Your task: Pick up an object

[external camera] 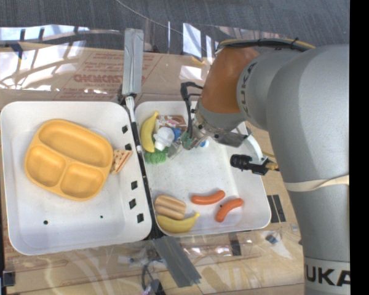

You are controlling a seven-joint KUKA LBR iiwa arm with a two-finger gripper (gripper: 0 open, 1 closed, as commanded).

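Observation:
My gripper (186,142) reaches down into the back of the right bin (252,217), beside a small white and blue object (163,137) and a green broccoli piece (155,157). A yellow banana (148,132) lies just left of them along the bin's left wall. Behind the gripper sits a flat packet with a red print (172,121). The wrist hides most of the fingers. Nothing shows between them.
At the front of the right bin lie a hot dog bun (170,206), a second banana (177,222) and two orange sausages (208,197) (229,209). The left bin (24,226) holds a yellow divided plate (67,158) and a cracker-like wedge (120,160).

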